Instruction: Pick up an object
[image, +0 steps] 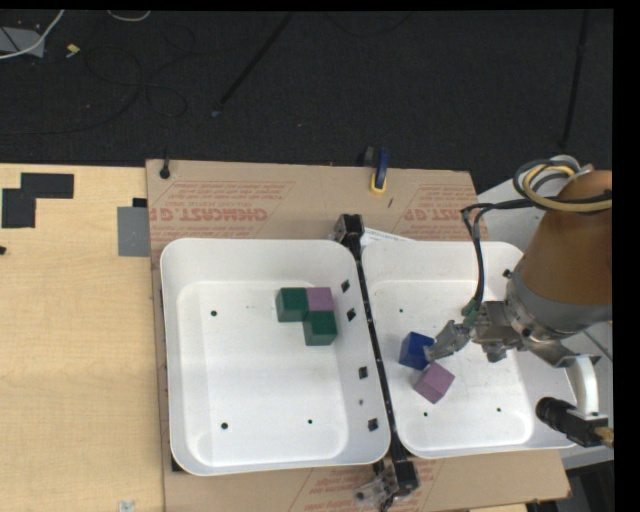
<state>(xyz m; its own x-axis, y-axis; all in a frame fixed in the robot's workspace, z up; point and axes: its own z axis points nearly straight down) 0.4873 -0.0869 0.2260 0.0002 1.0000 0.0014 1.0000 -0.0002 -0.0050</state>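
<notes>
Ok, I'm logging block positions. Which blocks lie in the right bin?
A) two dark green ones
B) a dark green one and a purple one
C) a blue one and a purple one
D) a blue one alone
C: the blue block and the purple block lie on the right bin floor, beside the end effector.

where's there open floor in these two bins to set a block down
The left bin has the most room: its whole near half, below the green block and the small purple block, plus the strip along its left wall. In the right bin, the far strip near the divider is bare. It is crowded mid-bin, where the gripper sits by the blue block and purple block.
</notes>
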